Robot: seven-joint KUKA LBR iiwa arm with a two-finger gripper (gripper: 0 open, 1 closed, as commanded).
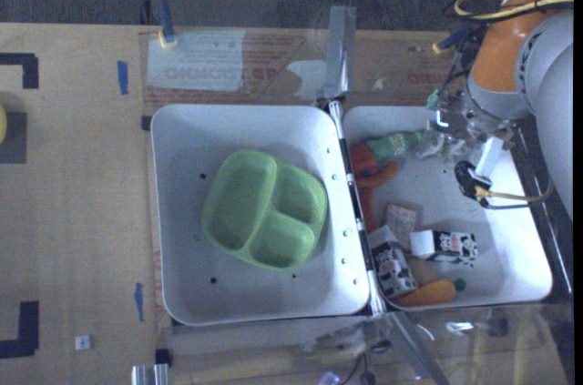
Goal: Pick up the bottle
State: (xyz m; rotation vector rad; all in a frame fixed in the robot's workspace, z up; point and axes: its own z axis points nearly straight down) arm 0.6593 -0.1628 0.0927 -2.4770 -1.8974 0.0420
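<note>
Here, the bottle point(394, 142) lies on its side near the far edge of the right bin point(510, 278), a green-tinted body with what looks like its narrower neck end toward the gripper point(453, 130) on the right, though the blur makes that a guess. Its long axis runs roughly left to right across the bin, tilted slightly so the right end sits a little farther from you. The left end is touching or just beside an orange-red object point(372, 169), which curves down along the divider between the two bins. The gripper hangs just beside the bottle's right end, and you cannot tell from this slanted view whether it is spread or closed, nor whether it has anything between it. To do the approach well, I judge you want to move the gripper left to the middle of the body and turn it to close across the short width, not along the length. Stay clear of the orange-red object so it isn't pinched too. Nearer you in the same bin lie a small brown packet point(402, 217), two cow-patterned cartons point(391, 266) and a carrot-like piece point(430, 291), well apart from the bottle. The left bin point(178, 192) holds a green divided tray point(263, 208), on the counter point(73, 192).
</note>
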